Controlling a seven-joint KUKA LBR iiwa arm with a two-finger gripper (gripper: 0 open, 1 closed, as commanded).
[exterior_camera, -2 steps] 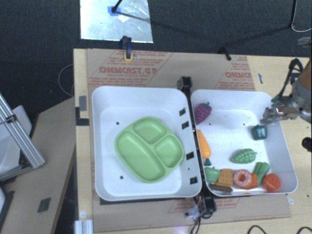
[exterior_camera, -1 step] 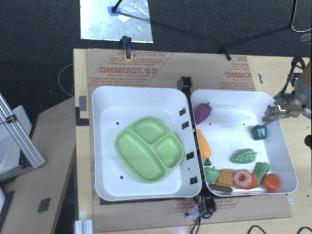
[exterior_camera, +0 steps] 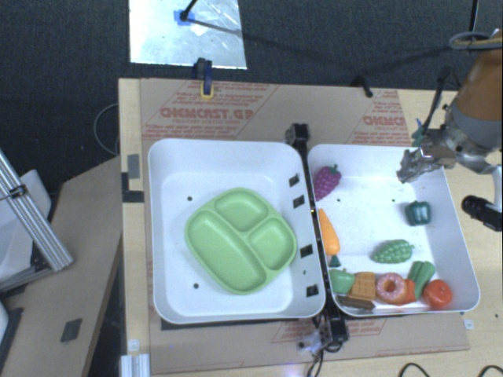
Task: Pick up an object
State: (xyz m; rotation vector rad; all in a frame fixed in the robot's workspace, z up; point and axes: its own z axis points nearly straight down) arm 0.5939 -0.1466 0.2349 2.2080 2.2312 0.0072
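The nearest candidate is the small teal pepper (exterior_camera: 418,213), sitting alone on the floor of the right bin (exterior_camera: 369,181), close to its right wall. From the gripper (exterior_camera: 414,166) it lies below in the picture, toward the near edge of the desk (exterior_camera: 236,104), and barely to the right. So I read the coming move as a short slide forward and a drop. The pepper looks squat, with no clear long axis, so wrist angle should matter little.

The gripper hangs over the bin's far right corner with nothing in it. I can't tell how wide it stands from here; the tips blur into one grey lump.

Further out: a green bumpy piece (exterior_camera: 393,251) just past the pepper, then the crowded near row, with a donut (exterior_camera: 391,287) and tomato (exterior_camera: 438,293). The grapes (exterior_camera: 327,180) and carrot (exterior_camera: 328,232) line the left wall, well apart. In the left bin lies a green plate (exterior_camera: 240,240).
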